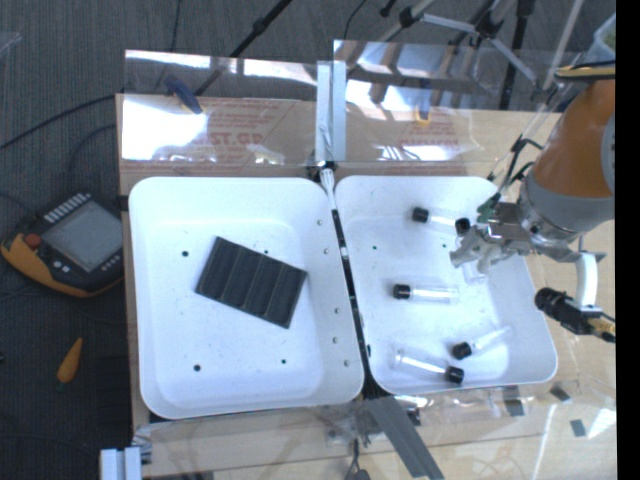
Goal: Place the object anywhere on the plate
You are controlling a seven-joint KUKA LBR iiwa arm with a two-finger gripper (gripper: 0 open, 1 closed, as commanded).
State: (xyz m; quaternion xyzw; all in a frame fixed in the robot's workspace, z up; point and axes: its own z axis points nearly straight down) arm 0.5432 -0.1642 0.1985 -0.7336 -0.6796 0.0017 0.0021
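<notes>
The tubes (425, 292) look light, smooth, and prone to roll, best pinched mid-barrel; I cannot tell how the gripper's (475, 258) jaws stand.

Plate: dark grey, flat rectangular ribbed plate (250, 281), lying flat in the left white bin (160, 368), roughly mid-floor, skewed so its long side runs from upper left to lower right. Nothing on it.

Objects: clear plastic tubes with black caps, all lying on their sides in the right white bin (530, 368).
- first tube (432, 216) near the far edge, cap pointing left
- second tube (424, 291) mid-floor, cap left
- third tube (478, 344) toward the near right corner, cap at its lower left end
- fourth tube (426, 366) by the near edge, cap at its right end
- a further black cap (462, 225) beside the first tube; can't tell its tube.
</notes>
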